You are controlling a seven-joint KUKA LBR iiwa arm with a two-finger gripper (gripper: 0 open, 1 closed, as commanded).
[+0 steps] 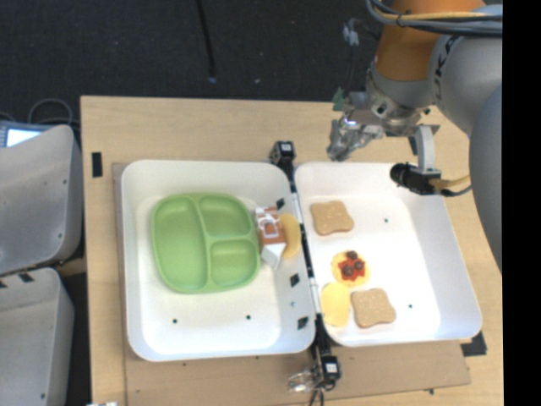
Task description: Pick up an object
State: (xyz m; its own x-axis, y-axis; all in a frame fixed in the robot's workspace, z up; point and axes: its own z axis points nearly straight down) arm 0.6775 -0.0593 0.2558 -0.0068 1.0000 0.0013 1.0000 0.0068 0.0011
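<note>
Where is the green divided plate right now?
The green divided plate lies in the left bin, left of centre, with a small carton at its right edge.

One fixed camera looks down at a slant from above the bench [211, 125] — both white bins [135, 311] fit in frame. The arm [423, 32] enters from the right.

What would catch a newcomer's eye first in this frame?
Probably the bright green, three-compartment plastic tray lying flat in the left white bin. Next, the play food scattered in the right white bin: two brown toast slices, a round yellow piece with red and dark toppings, and a pale yellow slice. The pincer hangs above that bin's far edge.
</note>
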